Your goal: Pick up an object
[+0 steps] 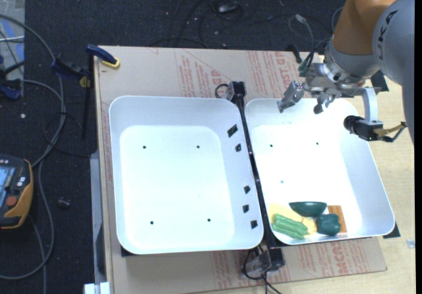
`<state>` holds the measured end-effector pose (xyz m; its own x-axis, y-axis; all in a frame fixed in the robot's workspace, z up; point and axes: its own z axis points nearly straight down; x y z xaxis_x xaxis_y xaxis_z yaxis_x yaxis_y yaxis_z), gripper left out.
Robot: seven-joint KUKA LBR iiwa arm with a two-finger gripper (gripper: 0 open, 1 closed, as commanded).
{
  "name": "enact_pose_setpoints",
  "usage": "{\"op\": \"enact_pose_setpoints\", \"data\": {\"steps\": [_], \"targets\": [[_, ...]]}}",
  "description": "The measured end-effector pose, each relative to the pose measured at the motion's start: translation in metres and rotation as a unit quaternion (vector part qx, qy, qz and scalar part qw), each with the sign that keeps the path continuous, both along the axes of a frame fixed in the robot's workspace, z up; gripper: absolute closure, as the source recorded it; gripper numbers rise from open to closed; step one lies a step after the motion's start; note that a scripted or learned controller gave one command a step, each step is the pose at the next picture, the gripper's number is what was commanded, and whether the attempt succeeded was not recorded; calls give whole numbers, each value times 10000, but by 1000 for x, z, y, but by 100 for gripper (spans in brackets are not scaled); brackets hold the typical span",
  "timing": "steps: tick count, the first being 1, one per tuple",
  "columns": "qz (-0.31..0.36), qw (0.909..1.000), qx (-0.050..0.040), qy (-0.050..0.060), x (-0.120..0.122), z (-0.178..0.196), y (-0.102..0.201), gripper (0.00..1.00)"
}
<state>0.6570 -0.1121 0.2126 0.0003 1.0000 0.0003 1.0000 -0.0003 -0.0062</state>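
Several small objects lie in the near corner of the right bin (369, 174): a dark teal bowl-shaped piece (308, 207), a light green ridged piece (290, 226), a teal lump (328, 224), a flat yellow piece (279, 211) and an orange block (337, 211). My gripper (303, 102) hangs over the far edge of the right bin, well away from these objects. Its fingers (289, 99) are spread apart and open, with nothing between them.
The left bin (125, 154) sits beside the right one, with a black divider strip (249, 154) between them. A blue and yellow clamp (102, 55) sits on the far left corner of the cardboard bench. Cables and a handheld device (14, 190) lie on the floor to the left.
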Motion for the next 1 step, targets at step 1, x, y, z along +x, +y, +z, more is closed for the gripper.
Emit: {"op": "enact_pose_setpoints", "data": {"steps": [1], "targets": [[3,10000,-2,-32,1,4,0,0]]}}
